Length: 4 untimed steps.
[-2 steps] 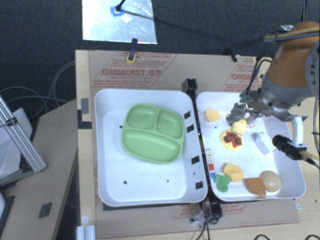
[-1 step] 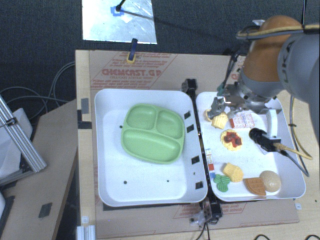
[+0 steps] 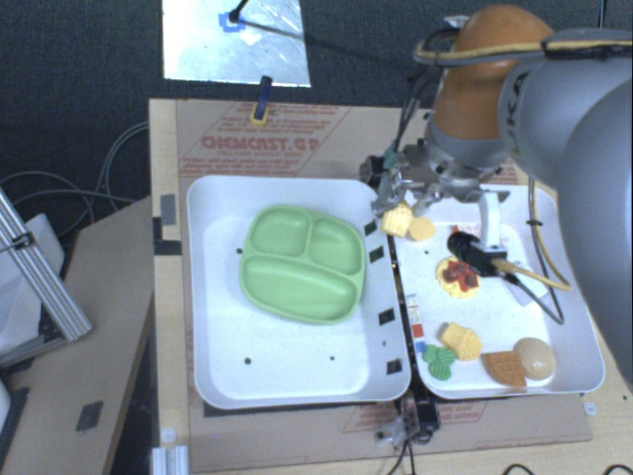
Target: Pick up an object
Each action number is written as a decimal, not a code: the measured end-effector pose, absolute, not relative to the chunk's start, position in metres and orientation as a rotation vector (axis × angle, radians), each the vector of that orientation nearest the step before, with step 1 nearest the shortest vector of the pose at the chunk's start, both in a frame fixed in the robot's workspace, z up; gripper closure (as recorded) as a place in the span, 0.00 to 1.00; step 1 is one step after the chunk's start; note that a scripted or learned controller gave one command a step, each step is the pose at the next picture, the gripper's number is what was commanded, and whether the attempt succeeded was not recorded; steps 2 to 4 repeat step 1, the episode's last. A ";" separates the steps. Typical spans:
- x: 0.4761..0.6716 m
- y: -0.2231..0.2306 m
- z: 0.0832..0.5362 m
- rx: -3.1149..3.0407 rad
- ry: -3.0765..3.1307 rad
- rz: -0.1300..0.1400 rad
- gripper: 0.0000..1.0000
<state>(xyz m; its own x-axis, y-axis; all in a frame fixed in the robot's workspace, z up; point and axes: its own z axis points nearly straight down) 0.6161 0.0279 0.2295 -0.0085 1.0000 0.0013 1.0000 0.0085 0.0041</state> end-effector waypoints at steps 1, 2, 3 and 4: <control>0.632 0.038 0.232 2.213 2.227 0.005 1.00; 0.632 0.038 0.232 2.213 2.227 0.005 1.00; 0.632 0.038 0.232 2.213 2.227 0.005 1.00; 0.632 0.038 0.232 2.213 2.227 0.005 1.00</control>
